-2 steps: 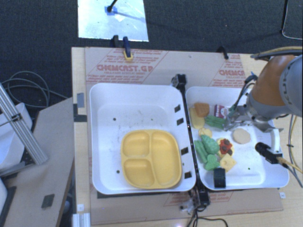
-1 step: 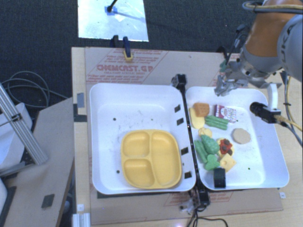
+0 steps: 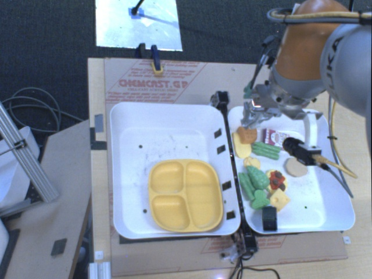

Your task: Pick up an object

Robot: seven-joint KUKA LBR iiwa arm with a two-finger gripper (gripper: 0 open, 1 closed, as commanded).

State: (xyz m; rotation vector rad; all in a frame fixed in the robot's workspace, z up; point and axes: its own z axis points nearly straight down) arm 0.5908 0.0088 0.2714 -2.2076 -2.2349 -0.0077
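Camera view from above: the claw (image 3: 251, 119) hangs over the far left corner of the right bin (image 3: 340, 214), directly above a small brown cookie-like piece (image 3: 247, 135). Whether the claw is released or clenched, I cannot tell.

Yellow divided tray (image 3: 186, 195) in left bin (image 3: 131, 156); clamps (image 3: 150, 54) behind.

This was a robotics lab. An industrial arm (image 3: 325, 45) hung over a desk (image 3: 70, 173) bearing two white bins (image 3: 174, 112) on a labelled board (image 3: 154, 83), with loose cables (image 3: 35, 106) on dark carpet (image 3: 46, 28) and aluminium framing (image 3: 23, 156) beside.
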